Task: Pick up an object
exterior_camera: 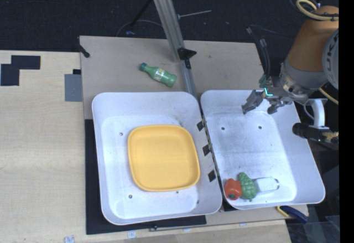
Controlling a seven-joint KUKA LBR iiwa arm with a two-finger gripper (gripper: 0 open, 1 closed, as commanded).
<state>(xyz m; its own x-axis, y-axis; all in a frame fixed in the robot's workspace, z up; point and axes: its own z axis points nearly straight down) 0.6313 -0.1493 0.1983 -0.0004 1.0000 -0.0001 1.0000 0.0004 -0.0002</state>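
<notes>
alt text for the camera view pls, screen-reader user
A grey robot arm reaches in from the right, its open gripper holding nothing above the upper end of the right bin. A red and green toy and a small white object lie at that bin's near edge. The left bin holds a yellow plate; a green bottle lies on the bench behind.

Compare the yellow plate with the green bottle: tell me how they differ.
The yellow plate is large, flat and square with rounded corners; the green bottle is small, slim and lies on its side. The plate sits inside the left bin; the bottle lies outside the bins, on the bench behind it. Both lie apart from the pincer.
</notes>
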